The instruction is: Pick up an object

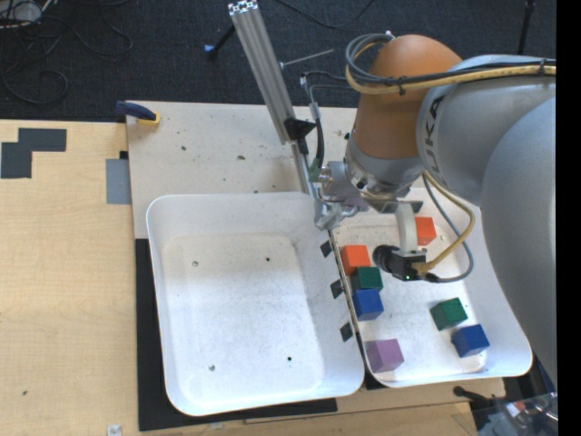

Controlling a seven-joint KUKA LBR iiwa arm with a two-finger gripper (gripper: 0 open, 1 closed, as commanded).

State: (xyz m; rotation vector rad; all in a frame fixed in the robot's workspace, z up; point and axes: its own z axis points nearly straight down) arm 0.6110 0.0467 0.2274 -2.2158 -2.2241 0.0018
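A dark carpeted floor (136,34) runs along the top of the view, with thin black cables (54,25) trailing across it at the upper left. Below it lies the bench (64,271), pale wood grain on its left part, with dark grey rectangular patches (32,148) set into the wood near the upper left. Towards the middle a lighter, speckled board (209,148) covers the bench. A blue and yellow clamp (136,112) sits at that board's far left corner. The light is even and soft.
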